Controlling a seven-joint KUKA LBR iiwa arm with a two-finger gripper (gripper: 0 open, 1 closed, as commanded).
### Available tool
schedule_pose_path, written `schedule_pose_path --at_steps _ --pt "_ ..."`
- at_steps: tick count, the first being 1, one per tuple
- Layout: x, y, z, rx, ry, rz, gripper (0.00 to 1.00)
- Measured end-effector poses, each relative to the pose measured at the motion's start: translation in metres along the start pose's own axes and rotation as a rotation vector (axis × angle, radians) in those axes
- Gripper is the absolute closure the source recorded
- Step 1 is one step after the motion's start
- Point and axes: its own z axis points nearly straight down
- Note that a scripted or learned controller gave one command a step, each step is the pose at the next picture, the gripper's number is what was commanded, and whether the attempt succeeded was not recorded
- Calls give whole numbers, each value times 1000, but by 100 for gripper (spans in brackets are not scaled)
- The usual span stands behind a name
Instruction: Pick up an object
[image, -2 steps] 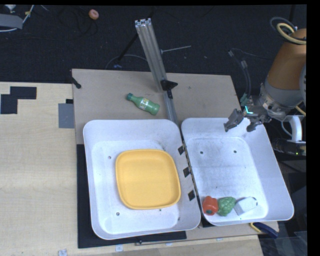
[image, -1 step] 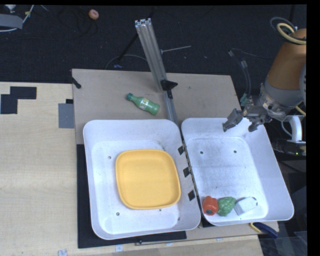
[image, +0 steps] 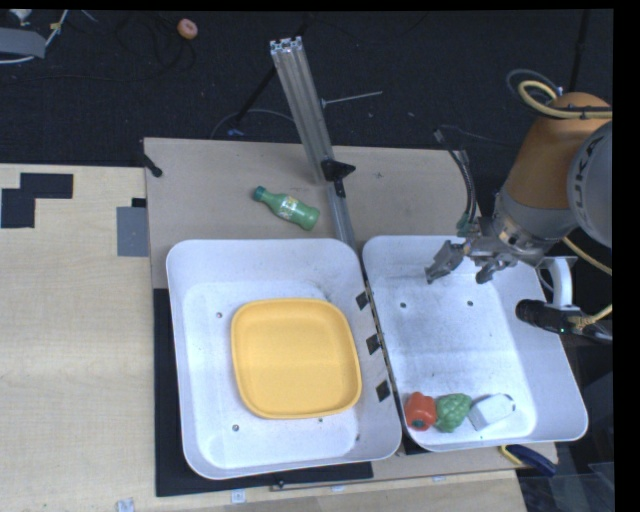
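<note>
1. A red object (image: 420, 409) lies at the right bin's near left corner.
2. A green object (image: 452, 411) touches its right side.
3. A white object (image: 492, 410) lies just beside the green one.

Single fixed camera above bench, slanted downward, both white bins (image: 200, 300) in frame, arm (image: 555, 170) entering right.

Gripper (image: 468, 264) at upper right of frame, over the far part of the right bin (image: 545, 395), fingers spread, nothing between them. Near corner of that bin: red object (image: 420, 409), green object (image: 453, 411), white object (image: 491, 410), in a row, touching. Left bin (image: 195, 300) holds yellow plate (image: 296, 357). Green bottle (image: 287, 208) lies on bench (image: 400, 195) beyond left bin.
</note>
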Motion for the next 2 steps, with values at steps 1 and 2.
schedule_pose_path --at_steps 1,2 --pt "-4 1 63 1 0 0 0" --pt "-3 1 87 -2 -1 -1 0"
